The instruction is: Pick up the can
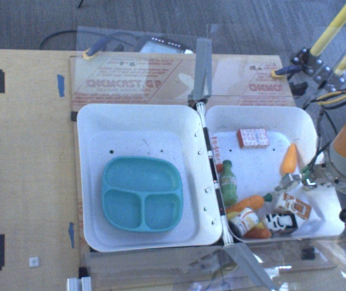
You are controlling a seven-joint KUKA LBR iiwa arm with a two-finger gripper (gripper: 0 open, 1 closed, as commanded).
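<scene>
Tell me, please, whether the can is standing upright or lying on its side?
On its side: the can lies in the right bin, its long side showing, beside the green bottle.

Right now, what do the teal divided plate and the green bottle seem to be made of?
The teal plate looks like matte moulded plastic: one even colour, soft rounded dividers, no glare. The green bottle seems glossy plastic, perhaps a toy, with a small highlight; too small to be sure.
</scene>
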